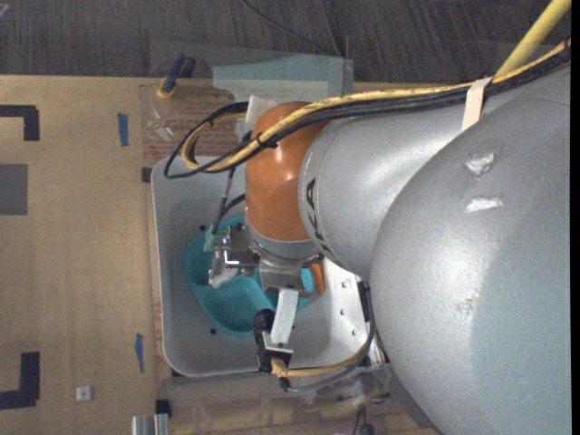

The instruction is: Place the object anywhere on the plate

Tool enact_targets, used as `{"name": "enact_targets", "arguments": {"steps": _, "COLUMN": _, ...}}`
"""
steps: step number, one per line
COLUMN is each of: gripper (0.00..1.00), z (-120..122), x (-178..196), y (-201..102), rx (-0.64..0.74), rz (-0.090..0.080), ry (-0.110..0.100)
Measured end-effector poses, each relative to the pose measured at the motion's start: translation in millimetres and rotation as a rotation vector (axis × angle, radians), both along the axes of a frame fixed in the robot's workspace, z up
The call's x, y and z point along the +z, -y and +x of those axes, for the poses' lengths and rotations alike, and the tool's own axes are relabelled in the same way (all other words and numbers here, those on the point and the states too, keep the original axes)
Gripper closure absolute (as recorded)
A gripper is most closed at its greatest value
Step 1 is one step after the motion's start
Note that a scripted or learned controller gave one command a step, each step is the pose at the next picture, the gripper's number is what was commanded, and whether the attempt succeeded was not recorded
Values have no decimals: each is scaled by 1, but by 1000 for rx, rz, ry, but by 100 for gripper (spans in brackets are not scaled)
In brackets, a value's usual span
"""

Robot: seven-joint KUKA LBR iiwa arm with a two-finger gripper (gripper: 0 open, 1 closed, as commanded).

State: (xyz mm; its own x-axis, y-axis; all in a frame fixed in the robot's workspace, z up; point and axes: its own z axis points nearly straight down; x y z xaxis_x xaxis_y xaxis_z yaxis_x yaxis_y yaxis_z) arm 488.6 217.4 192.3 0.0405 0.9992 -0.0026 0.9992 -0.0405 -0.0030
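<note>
A teal plate [201, 277] lies in the white bin [165, 243], mostly covered by the arm. My gripper [223, 263] hangs right over the plate's middle, under the orange wrist band [276, 184]. A small green bit [210, 239] shows at the gripper's upper left edge, and I cannot tell whether it is the object. An orange patch [315, 277] peeks out beside the wrist on the plate's right side, and what it is stays unclear. The arm hides the rest of the plate.
The grey arm body [453, 243] covers the right half of the view. Cables [213, 148] loop over the bin's top edge. A clear sheet with a yellow-handled tool [172, 75] lies above the bin. Blue tape marks [122, 130] dot the wooden bench at the left.
</note>
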Motion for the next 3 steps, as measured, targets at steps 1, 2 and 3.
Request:
{"name": "enact_targets", "arguments": {"steps": 1, "gripper": 0, "z": 0, "x": 0, "y": 0, "rx": 0, "rz": 0, "ry": 0}}
{"name": "enact_targets", "arguments": {"steps": 2, "gripper": 0, "z": 21, "x": -65, "y": -6, "rx": -493, "rz": -1, "ry": 1}}
{"name": "enact_targets", "arguments": {"steps": 3, "gripper": 0, "z": 7, "x": -85, "y": 5, "rx": -595, "rz": 33, "ry": 45}}
